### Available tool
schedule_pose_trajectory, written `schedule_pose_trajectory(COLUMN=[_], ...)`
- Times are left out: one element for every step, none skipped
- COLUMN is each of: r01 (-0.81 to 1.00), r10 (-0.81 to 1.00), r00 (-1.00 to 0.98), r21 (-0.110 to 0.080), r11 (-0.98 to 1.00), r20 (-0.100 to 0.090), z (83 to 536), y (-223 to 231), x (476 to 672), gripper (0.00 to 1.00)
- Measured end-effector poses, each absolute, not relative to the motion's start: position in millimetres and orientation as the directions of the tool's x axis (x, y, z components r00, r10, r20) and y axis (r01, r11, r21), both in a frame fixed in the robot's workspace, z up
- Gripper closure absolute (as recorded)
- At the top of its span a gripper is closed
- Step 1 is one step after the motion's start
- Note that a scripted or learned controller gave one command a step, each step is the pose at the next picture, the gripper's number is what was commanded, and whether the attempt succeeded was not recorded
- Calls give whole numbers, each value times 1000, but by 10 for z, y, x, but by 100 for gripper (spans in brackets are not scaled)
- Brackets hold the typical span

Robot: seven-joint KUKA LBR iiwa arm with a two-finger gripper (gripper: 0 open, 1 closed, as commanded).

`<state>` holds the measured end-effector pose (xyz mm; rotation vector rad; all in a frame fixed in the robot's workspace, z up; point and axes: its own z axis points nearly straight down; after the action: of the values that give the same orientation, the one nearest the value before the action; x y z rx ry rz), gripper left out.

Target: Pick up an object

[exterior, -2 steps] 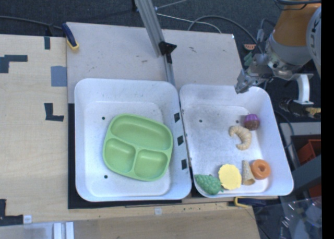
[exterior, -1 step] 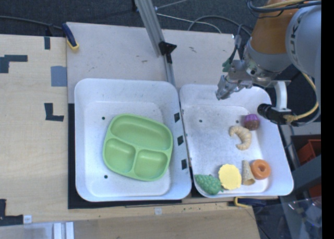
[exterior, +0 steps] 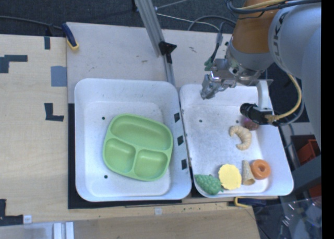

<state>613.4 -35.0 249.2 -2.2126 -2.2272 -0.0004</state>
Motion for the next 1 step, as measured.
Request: schedule_pose_trajectory(r01=[1000], r10=[1000], r00=[-8], r21=[-2], r11=[8], r20=[1], z=[2470], y=[256], x=[6166], gripper=[100])
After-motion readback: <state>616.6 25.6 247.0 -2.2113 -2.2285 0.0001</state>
